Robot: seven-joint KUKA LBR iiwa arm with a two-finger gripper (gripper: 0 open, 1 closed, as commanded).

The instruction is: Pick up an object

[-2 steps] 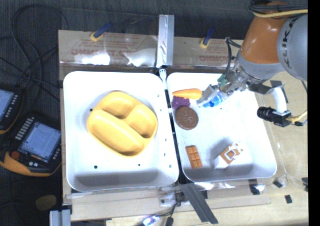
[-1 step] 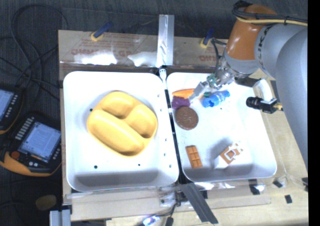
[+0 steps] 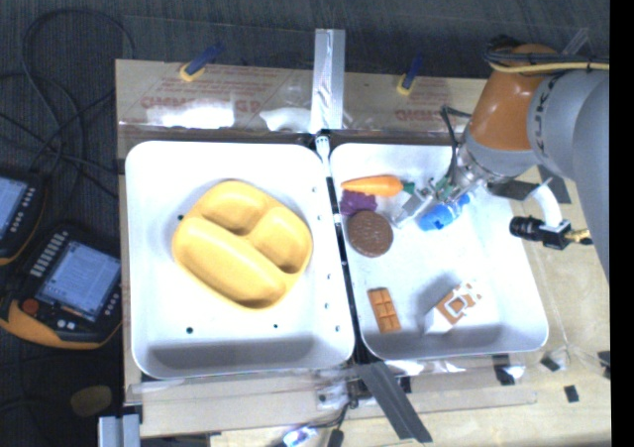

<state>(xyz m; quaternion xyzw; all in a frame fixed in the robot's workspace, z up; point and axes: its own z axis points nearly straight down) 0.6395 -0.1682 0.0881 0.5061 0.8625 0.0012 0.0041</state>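
Camera view is showing us the claw [image 3: 424, 199] sitting low in the right bin [image 3: 495, 306], but we're not able to tell what its tips are doing, they're blurring into the clutter. Nearest candidate looks like the blue object [image 3: 439, 215], lying just beside the claw on the near side. Further left we're seeing the carrot [image 3: 370, 183] stretching left-right, the purple piece [image 3: 358, 202] and brown disc [image 3: 369, 234]. The arm [image 3: 515, 118] is coming in from the right, wrist angling down-left.
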